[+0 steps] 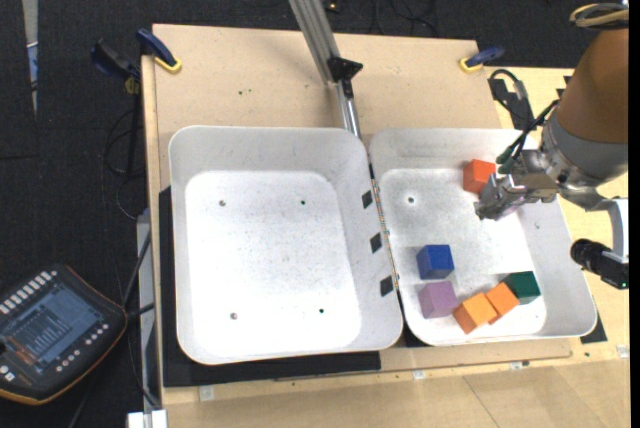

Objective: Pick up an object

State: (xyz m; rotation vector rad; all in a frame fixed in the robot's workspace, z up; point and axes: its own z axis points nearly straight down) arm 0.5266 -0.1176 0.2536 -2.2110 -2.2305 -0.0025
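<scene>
The gripper (492,204) hung low over the right bin (560,246), just beside the orange-red block (478,175) near that bin's far wall. Whether its fingers stood apart or together could not be told, as they blurred into a grey smear. To do the grasp well, the arm would likely need to centre over the block, straddle two flat faces squarely and descend until the pads sat below the top edge before closing, since an off-centre approach might push the block towards the wall. The block looked small, cube-like and matt, apart from the others: a blue block (434,261), purple block (437,299), orange block (476,309) and green block (521,289) clustered near the front of the same bin on the counter (250,66)
</scene>
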